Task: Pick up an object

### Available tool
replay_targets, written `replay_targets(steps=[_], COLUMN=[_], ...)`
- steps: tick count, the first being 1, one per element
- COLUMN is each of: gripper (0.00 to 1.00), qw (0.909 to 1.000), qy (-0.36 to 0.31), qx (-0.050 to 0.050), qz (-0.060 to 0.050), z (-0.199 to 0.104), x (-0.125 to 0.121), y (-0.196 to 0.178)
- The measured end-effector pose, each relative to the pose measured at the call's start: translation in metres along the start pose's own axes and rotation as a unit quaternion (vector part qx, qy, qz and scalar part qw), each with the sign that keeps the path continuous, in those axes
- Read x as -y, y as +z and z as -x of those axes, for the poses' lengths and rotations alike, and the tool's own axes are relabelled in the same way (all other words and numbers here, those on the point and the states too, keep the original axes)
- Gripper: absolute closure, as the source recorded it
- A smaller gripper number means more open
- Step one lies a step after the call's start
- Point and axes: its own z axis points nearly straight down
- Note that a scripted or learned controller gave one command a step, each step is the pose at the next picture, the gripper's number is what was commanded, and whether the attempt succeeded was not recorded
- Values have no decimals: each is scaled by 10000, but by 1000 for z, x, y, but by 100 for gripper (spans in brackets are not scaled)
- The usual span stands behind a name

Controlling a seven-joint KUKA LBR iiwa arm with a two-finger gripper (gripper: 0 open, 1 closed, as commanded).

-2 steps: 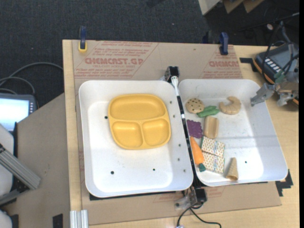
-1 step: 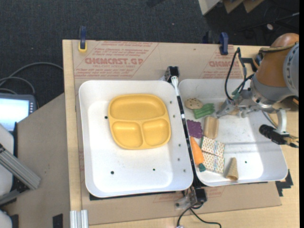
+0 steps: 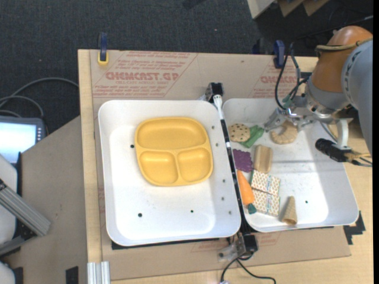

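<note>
Seemingly under the claw (image 3: 288, 122), a tan, rounded bread-like piece (image 3: 284, 135)

Right bin's (image 3: 331, 218) right half bare — food crowds its left.

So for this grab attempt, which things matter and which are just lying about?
Job in hand:
- gripper
- round tan piece under it
- right bin

Lying about:
- yellow divided plate in the left bin
- cookie
- carrot
- cone
- patterned packet
</note>
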Motion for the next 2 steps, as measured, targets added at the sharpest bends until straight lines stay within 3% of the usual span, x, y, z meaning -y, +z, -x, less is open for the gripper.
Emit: replay_targets(steps=[1,2], gripper=[0,0], qw=[10000,10000], qy=[21,14], qx=[-16,-22], qz=[-47,-40], z=[0,-43], x=[36,85], y=[-1,-1])
